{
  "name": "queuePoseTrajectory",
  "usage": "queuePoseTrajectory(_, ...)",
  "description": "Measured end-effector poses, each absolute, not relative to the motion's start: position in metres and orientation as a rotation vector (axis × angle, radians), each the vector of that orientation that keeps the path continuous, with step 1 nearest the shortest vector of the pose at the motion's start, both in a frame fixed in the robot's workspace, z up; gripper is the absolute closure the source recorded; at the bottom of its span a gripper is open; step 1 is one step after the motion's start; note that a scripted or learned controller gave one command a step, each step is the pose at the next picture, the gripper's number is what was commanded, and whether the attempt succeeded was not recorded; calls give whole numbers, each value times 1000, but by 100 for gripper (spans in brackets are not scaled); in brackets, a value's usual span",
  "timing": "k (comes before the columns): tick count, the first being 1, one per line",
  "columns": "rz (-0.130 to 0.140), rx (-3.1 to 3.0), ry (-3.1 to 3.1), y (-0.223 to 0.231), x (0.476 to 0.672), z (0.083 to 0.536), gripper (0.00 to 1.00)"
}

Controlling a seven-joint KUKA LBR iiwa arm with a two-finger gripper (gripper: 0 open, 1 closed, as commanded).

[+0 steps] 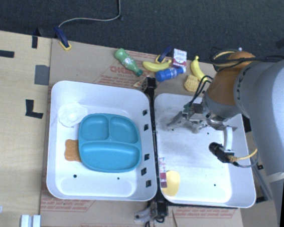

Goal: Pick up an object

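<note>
A blue plastic divided tray (110, 143) lies in the left white bin (55, 126), far left of the jaws. A pale yellow rounded object (172, 182) sits below-left of them in the right bin (234, 193), long axis running near-to-far. The gripper (184, 121) hangs spread open, holding nothing.

Place: a robot test lab.
Signs: two white bins (55, 126) clamped on cardboard (92, 62), tape marks (1, 58) on the wooden surface (8, 142), loose cable (99, 18), toy food (154, 65) behind the bins.
</note>
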State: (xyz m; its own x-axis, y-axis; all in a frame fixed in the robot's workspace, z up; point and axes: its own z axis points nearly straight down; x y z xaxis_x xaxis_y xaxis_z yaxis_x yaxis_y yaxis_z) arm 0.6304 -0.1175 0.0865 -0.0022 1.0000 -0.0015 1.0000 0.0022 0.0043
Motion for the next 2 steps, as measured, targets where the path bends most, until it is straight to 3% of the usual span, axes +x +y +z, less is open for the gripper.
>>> queuePoseTrajectory(1,2,2218,2221,-99,636,86,0)
queuePoseTrajectory(2,4,2218,2221,-99,636,96,100)
